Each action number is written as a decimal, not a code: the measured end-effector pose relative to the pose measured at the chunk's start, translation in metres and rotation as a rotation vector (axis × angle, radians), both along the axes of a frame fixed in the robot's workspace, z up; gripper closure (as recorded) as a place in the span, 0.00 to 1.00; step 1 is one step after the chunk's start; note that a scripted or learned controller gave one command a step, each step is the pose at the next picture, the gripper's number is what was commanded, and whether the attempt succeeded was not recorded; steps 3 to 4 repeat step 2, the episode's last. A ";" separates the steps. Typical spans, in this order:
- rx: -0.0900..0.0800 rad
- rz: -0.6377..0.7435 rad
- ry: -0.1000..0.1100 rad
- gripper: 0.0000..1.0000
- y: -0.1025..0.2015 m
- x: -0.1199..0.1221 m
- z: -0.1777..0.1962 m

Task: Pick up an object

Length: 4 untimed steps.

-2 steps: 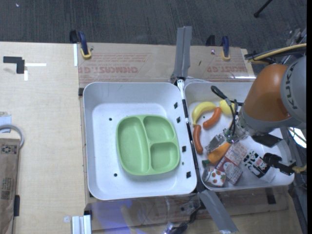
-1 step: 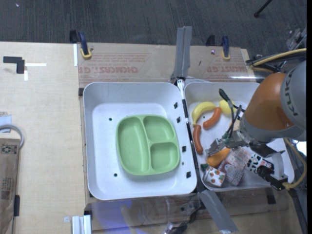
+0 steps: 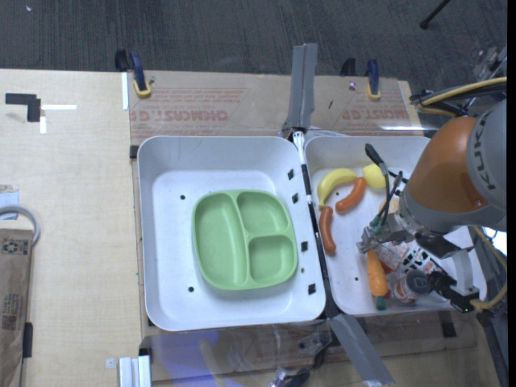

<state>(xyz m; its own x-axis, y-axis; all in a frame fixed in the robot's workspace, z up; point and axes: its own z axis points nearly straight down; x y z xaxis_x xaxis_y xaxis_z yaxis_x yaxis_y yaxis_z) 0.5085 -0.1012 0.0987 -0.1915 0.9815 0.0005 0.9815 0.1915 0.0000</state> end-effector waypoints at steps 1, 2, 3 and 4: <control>-0.002 0.032 0.001 1.00 0.052 0.005 0.104; -0.001 0.251 0.003 1.00 0.131 -0.009 0.091; -0.001 0.251 0.003 1.00 0.131 -0.009 0.091; -0.001 0.251 0.003 1.00 0.131 -0.009 0.091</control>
